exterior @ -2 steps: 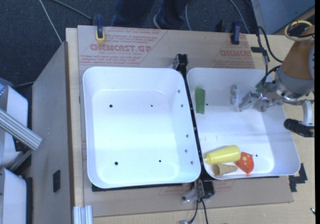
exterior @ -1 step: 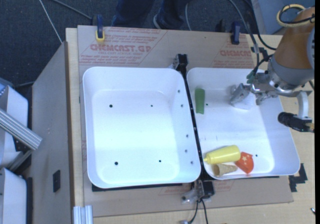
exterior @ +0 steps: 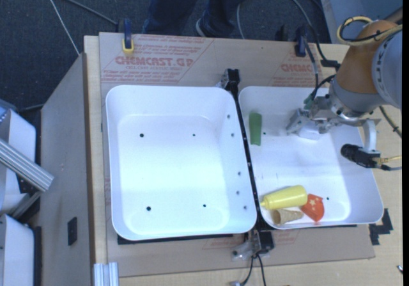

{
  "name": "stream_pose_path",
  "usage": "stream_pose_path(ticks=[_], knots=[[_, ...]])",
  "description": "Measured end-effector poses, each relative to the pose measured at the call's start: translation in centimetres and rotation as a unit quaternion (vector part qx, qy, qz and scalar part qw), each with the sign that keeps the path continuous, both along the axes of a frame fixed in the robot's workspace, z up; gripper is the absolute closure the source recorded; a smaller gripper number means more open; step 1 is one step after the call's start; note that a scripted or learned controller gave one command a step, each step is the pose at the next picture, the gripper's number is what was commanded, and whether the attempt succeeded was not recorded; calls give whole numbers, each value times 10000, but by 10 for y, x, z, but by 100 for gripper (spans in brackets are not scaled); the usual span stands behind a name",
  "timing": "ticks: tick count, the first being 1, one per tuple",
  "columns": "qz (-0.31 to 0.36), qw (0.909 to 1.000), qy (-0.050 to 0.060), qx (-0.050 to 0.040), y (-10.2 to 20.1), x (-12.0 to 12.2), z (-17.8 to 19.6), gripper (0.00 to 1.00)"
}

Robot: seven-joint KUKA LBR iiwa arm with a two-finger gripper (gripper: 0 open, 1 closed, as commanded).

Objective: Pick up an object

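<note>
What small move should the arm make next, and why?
Probably shift the gripper left and down toward the green block. It is the nearest item, lying alone by the right bin's left wall, while the yellow bottle sits crowded in the near corner.

bottle (exterior: 285,197) and block (exterior: 255,128) in right bin (exterior: 358,214).
</note>
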State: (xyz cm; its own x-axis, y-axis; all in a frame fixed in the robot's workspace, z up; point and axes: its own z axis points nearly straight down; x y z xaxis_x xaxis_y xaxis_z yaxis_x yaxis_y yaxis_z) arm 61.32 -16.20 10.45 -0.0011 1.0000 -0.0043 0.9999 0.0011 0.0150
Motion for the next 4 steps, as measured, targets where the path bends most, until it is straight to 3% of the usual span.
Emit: stream_pose_path(ticks=[1, 2, 3, 4], knots=[[-36, 10000, 1, -22, -58, -55, 139, 0], [6, 9999, 127, 47, -42, -30, 1, 0], [12, 10000, 71, 23, -19, -4, -21, 0], [-29, 10000, 25, -6, -50, -61, 97, 0]])
